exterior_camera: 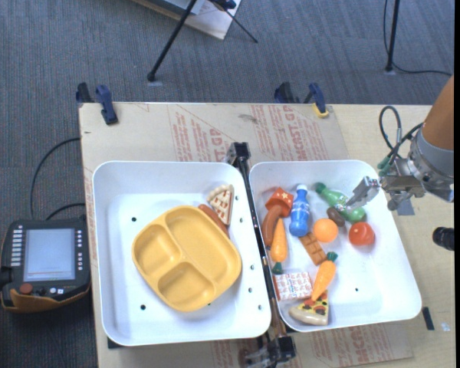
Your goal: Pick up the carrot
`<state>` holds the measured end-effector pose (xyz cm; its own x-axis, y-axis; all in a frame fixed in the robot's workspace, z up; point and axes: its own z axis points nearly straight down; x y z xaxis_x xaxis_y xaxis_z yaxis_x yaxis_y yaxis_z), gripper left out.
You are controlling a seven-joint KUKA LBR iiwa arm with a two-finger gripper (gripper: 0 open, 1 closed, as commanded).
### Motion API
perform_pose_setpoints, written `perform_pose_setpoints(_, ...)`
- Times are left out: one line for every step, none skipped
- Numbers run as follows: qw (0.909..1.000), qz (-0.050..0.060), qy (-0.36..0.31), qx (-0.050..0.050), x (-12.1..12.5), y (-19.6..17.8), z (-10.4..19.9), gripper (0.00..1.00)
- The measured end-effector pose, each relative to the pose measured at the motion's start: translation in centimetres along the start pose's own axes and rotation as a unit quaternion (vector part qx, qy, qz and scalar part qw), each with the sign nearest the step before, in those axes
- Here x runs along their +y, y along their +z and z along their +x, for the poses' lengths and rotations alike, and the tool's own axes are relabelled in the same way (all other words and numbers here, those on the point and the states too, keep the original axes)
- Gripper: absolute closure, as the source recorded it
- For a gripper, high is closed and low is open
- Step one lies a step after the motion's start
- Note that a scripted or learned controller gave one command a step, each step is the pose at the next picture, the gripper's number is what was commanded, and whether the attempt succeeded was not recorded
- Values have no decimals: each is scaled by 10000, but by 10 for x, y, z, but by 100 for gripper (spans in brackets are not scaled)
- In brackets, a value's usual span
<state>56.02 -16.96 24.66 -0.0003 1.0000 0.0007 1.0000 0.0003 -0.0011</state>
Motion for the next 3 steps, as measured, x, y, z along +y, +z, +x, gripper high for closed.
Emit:
perform_pose_setpoints(9999,25,-115,11,-58,144,31,0)
perform_pose_setpoints(10000,14,-85,11,-57,134,29,100)
perform_pose_setpoints(9800,3,-1991,1,-24,60,106,100)
